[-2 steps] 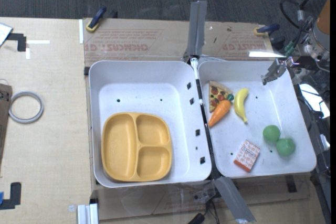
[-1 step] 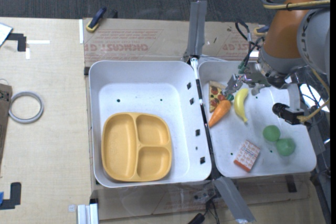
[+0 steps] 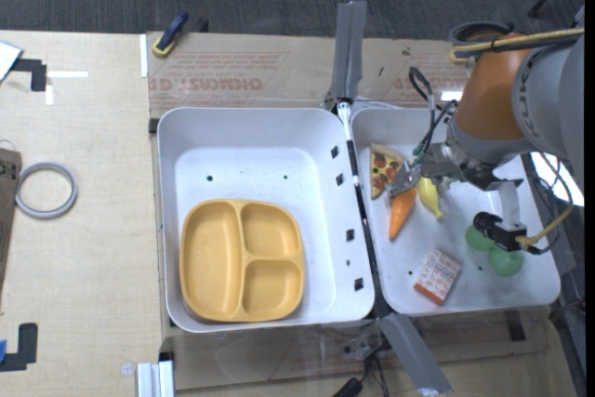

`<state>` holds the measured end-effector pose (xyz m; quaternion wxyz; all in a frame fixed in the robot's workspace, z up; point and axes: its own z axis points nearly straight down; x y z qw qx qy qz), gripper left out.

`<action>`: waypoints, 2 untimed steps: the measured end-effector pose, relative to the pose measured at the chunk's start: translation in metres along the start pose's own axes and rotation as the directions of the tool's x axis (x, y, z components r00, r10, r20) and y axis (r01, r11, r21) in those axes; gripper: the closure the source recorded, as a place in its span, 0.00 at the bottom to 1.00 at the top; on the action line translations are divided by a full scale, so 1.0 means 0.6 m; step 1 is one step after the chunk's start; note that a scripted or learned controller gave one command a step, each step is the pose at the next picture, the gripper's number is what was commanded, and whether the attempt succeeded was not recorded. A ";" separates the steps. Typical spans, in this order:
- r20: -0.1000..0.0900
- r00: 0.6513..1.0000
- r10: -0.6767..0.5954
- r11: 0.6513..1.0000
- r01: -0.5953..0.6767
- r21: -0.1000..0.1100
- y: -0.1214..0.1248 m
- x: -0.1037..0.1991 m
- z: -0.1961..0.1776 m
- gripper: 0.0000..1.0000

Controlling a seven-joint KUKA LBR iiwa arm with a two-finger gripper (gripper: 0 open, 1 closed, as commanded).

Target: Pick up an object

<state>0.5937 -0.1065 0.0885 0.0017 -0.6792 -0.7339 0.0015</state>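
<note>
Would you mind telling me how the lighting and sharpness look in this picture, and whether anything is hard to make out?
In the camera view, light is even and soft; the left bin looks bright, the yellow plate casts hardly any shadow. The carrot and banana read clearly, while the gripper above them is dark, its outline hard to make out.

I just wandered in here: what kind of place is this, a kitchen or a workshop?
Most likely a robot test lab. An arm reaches over two white bins on a bench; the food, a carrot and pizza slice, looks like toys, and tape lies nearby.
</note>
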 end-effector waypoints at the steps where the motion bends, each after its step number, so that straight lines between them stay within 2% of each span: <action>1: -0.001 1.000 0.005 1.000 -0.005 0.006 -0.002 -0.003 -0.008 1.00; 2: 0.001 0.988 -0.156 0.988 0.156 0.000 0.097 0.106 -0.167 1.00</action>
